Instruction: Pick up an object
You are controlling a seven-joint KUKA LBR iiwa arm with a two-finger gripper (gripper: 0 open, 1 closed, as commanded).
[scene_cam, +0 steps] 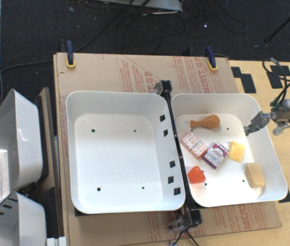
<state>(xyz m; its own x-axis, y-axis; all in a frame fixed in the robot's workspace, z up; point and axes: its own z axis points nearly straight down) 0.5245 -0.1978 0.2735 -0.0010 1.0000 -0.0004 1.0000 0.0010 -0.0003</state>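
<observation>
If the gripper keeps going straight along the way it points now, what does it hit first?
The gripper points leftward and down into the right bin. Along that line, the yellow cheese block looks nearest, with the purple box beyond. Height above the bin is unclear, so it may meet the bin floor first.

Two shallow bins, the left bin (83, 106) and the right bin (268, 152), look like smooth white plastic with a soft sheen. They rest on a surface (114, 70) of matt brown cardboard with faded red print. The drumstick (205, 121) looks like glossy orange-brown plastic. The red pepper (196, 175) is shiny and smooth. The yellow cheese wedge (236, 151) looks matt. The tool (260, 121) appears to be dull grey metal.
</observation>
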